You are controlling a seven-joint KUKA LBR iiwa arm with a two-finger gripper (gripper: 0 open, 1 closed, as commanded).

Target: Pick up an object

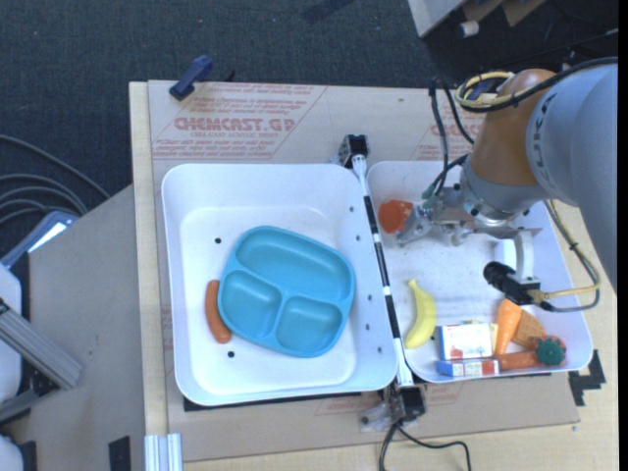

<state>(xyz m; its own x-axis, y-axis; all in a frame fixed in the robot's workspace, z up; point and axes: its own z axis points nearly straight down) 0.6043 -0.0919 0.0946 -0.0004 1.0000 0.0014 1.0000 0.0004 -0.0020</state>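
Note:
My gripper (pixel 433 226) hangs low over the back of the right bin (pixel 579 307), under the grey wrist with its orange band. Just to its left, against the bin's left wall, lies a red round fruit (pixel 393 214); whether the gripper touches it I cannot tell. A yellow banana (pixel 422 314) lies nearer the front, beside the divider. Along the front right sit a white box (pixel 465 345), two orange carrots (pixel 505 326), an orange wedge (pixel 531 331) and a small green piece (pixel 551 350).
The left bin (pixel 186 263) holds a blue divided plate (pixel 286 290) with an orange-red sausage (pixel 216 312) to its left. A black rail (pixel 377 253) separates the bins. A blue clip (pixel 190 77) lies on the cardboard behind them.

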